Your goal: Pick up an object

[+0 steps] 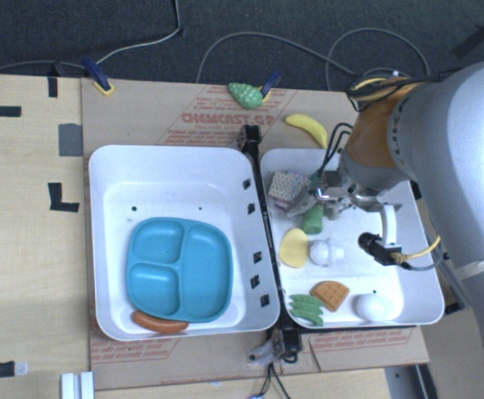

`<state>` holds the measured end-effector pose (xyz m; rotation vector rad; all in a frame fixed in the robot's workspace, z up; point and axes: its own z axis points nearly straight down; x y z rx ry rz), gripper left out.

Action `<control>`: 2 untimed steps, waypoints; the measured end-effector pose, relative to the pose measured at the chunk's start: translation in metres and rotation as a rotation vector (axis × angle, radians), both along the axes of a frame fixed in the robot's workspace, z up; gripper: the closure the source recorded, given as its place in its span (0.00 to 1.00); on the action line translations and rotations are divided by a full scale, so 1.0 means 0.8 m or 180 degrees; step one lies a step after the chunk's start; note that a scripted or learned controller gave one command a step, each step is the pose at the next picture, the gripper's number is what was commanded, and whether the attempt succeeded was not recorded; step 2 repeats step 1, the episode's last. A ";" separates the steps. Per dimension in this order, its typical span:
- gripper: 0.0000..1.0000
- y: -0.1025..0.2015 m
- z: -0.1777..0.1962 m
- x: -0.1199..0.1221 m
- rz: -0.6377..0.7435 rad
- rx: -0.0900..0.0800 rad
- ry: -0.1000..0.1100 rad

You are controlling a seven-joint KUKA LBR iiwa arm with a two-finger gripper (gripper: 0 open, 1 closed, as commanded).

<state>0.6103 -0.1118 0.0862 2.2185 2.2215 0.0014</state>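
Reach/descend step: gripper (323, 199) low in right bin (408, 302), just over the green object (313, 220) by the patterned block (287, 187). Claw state: can't tell, prob. nothing pinched yet. Next: close on green object, lift straight up.

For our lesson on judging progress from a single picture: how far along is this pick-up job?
Done: the arm has reached into the right bin, with its gripper low beside the small green object. In hand: nothing visibly lifted; all toys lie on the bin floor. Left: grasping and raising one object.
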 end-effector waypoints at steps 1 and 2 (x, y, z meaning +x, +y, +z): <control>1.00 -0.001 0.012 0.000 0.0003 -0.0009 0.0002; 1.00 -0.001 0.012 0.000 0.0003 -0.0009 0.0002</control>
